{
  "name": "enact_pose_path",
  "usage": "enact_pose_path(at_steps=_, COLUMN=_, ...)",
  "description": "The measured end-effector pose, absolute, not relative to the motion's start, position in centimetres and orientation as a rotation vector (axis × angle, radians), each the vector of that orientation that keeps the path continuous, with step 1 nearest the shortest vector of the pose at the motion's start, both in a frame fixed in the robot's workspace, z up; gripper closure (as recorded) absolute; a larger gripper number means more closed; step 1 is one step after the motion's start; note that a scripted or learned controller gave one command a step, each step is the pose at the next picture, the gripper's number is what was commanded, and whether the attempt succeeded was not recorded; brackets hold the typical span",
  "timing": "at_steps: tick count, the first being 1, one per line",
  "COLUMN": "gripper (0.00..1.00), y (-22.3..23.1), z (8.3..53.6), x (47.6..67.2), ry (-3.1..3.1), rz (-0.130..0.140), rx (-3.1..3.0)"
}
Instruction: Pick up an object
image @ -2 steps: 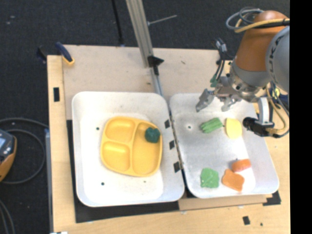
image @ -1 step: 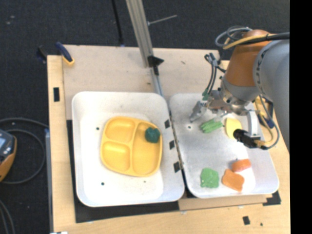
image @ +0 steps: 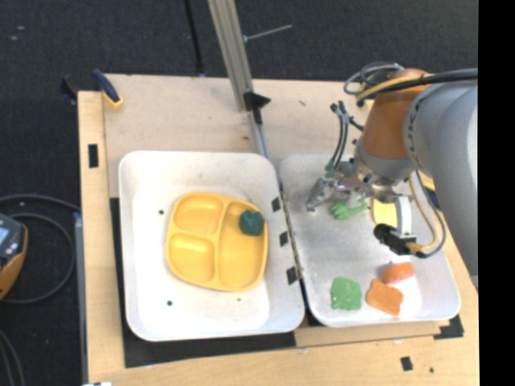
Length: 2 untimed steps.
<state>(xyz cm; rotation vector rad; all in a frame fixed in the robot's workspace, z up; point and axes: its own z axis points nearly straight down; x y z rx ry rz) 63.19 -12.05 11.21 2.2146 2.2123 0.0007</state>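
camera view: tan bench (image: 177,119) bears two white bins (image: 145,215) on dark floor (image: 96,22).

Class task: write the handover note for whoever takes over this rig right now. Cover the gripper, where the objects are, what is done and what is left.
Gripper: low over the right bin, top end, beside a small light green piece; no hold visible.
Right bin: green block, two orange pieces at the near end.
Left bin: yellow divided tray with a dark green item in its top right compartment.
Done: no lift confirmed.
Left: grasp and lift one object.
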Motion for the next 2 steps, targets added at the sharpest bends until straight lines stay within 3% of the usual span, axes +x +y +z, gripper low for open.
enact_pose_path(at_steps=1, gripper=1.0, y=-12.2, z=12.8, x=63.5, ry=2.204, rz=0.011, rx=2.213)
enact_pose_path(at_steps=2, gripper=1.0, y=-12.5, z=17.2, x=63.5, ry=2.214, rz=0.004, rx=2.223)
